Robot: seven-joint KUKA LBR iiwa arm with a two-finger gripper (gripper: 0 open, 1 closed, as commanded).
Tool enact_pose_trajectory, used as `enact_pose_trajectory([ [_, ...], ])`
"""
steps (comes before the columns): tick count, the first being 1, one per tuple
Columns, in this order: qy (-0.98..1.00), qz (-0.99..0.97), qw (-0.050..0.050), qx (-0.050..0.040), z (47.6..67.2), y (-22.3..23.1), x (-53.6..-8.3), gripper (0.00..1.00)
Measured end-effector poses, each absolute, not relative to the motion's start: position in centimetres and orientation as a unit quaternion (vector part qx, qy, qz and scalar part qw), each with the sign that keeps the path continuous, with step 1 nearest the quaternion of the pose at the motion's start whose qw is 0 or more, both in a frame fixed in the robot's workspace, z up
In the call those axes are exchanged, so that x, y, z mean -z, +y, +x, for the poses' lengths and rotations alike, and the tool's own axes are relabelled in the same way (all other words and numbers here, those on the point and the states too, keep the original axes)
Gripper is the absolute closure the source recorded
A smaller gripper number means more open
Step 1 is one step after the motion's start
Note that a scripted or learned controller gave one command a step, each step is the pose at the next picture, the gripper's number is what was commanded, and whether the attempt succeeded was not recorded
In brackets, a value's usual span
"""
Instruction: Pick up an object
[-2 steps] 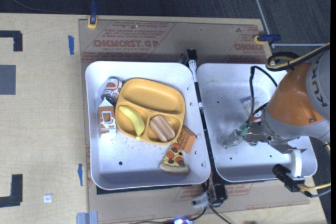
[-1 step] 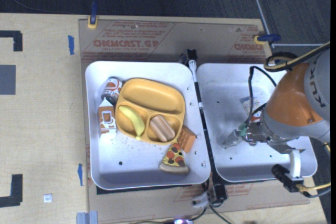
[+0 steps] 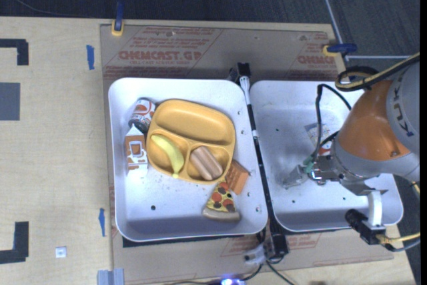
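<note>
Here our gripper [image 3: 301, 173] sits low in the right bin [image 3: 287, 100], its state unclear; the pizza slice [image 3: 221, 202] lies leftward across the divider, near the left bin's [image 3: 127, 143] front edge.

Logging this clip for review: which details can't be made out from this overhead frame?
- Gripper: in the camera view, the arm's own wrist covers it, so open or shut cannot be told, nor whether it holds anything.
- Right bin: its right part is covered by the arm.
- Packet and can in the left bin: print too small to read, and the yellow divided tray overlaps them.
</note>
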State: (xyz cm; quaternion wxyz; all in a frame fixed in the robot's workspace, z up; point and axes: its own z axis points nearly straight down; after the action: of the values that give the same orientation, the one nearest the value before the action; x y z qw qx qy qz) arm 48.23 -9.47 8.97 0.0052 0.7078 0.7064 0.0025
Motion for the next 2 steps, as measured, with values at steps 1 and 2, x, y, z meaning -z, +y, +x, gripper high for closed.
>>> enact_pose_trajectory([
  [1,0.706,0.708,0.006,-0.0022,48.23,-9.41,-8.96,0.0],
  [2,0.706,0.708,0.006,-0.0023,48.22,-9.42,-8.96,0.0],
])
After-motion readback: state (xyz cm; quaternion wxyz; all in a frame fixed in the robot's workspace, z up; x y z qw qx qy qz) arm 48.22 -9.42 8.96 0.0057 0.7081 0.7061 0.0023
